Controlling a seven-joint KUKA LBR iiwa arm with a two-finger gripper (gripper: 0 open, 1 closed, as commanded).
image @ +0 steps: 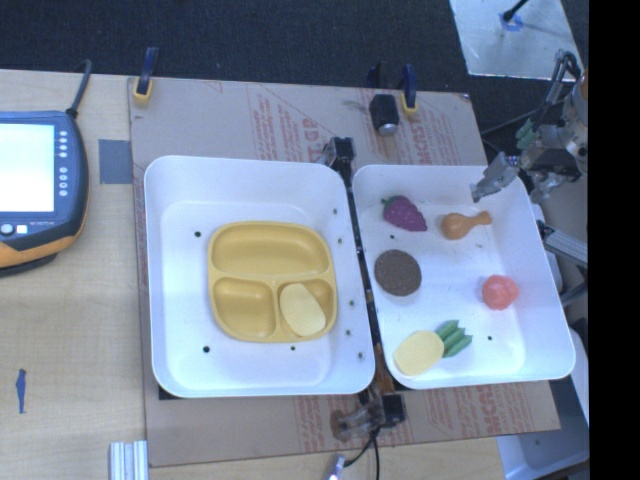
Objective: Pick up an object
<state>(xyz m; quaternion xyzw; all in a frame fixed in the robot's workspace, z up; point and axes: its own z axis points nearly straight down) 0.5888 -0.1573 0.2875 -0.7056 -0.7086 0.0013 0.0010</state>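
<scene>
Your table (60, 348) is pale wood, topped by a brown cardboard sheet (270, 108) fixed with blue-handled clamps (146, 73). Behind it you have dark carpeted floor (300, 18) bearing a grey panel (510, 23). A teach pendant (35, 188) rests at the table's left edge.

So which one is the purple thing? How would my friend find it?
Look at the right white bin, the one holding loose toy foods. Go to its far left corner, close to the divider between the two bins, and there lies the purple grape bunch. It is the only purple piece: the brown round patty sits just in front of it, and the tan drumstick lies to its right.
</scene>
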